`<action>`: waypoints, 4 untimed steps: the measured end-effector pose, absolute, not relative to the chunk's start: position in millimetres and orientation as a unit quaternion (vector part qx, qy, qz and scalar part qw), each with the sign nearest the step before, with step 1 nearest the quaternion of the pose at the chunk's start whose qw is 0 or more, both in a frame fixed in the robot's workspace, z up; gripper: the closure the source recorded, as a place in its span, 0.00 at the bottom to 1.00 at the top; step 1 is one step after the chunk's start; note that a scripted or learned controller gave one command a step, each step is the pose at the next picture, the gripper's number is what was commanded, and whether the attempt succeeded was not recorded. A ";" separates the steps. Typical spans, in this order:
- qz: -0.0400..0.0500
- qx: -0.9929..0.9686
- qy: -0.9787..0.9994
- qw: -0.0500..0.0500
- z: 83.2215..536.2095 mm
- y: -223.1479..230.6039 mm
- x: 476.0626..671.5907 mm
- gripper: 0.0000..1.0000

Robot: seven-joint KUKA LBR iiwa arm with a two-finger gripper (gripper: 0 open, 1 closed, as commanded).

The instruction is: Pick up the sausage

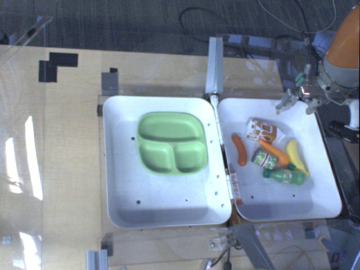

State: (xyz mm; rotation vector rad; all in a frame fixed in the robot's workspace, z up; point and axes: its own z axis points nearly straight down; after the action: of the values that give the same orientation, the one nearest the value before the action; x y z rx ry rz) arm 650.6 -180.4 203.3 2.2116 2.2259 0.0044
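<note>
Pale wooden surface point(67, 167) carries two bins; the sausage point(240, 149) lies in the right bin point(315, 207), left of the other food. My hand point(296, 100) hovers released at the far edge, so next I must travel near-left and descend over it.

Green divided tray point(171, 142) lying in left bin point(121, 207). Right bin point(315, 204) holding snack packet point(262, 131), carrot point(274, 151), banana point(296, 157), small can point(264, 160), green bottle point(286, 176), all clustering close together.
</note>
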 end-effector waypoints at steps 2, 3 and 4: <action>0.007 0.470 0.883 0.020 117.5 -100.1 633.5 0.00; 0.007 0.393 0.919 0.033 111.7 -106.8 620.1 0.00; 0.009 0.400 0.916 0.029 110.7 -110.3 628.2 0.00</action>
State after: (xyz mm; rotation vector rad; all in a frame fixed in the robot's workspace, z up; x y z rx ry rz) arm 628.2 -110.3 110.7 1.2348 2.8246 0.0265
